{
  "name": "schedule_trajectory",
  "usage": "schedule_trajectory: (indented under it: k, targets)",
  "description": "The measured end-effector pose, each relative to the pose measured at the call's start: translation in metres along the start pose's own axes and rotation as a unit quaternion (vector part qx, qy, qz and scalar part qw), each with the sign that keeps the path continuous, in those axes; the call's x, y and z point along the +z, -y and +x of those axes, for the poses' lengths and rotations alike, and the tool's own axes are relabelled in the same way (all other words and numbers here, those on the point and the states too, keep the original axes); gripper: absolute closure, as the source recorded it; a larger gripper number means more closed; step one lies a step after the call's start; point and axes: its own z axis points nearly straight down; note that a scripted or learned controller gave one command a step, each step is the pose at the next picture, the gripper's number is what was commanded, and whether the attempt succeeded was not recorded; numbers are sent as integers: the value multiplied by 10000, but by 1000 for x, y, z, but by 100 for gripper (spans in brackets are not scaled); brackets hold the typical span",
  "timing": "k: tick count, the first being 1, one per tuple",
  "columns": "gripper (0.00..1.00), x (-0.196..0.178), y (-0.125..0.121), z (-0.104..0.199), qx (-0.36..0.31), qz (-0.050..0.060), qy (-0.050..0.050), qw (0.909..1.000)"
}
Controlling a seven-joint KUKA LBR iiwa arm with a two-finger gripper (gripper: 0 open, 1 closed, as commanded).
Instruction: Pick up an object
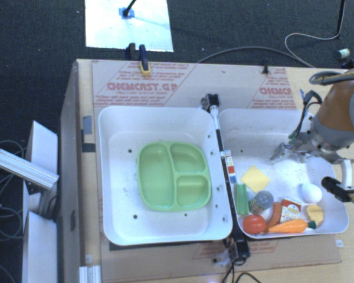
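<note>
The tool [283, 152] hangs over the far part of the right bin [256, 119]; whether it is apart or together cannot be told. The objects lie in that bin's near half: yellow piece [255, 178], white egg [310, 192], tomato [255, 224], carrot [290, 226], green stick [241, 198]. A green divided plate [173, 176] sits in the left bin [115, 158].

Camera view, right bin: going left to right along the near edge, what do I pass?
Green rectangular block → red tomato → orange carrot lying flat → white egg. The grey round piece, the sausage and the small carton overlap, so I left them out.
</note>
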Motion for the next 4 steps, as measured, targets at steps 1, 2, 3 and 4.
schedule_trajectory:
  k: [1,2,3,4]
  targets:
    - [0,-76,54,47,-7,-9,-5,10000]
    - [0,0,103,78,5,-1,-5,10000]
    - [0,0,52,80,-3,-5,-4,10000]
    - [0,-114,93,86,-3,-11,-1,10000]
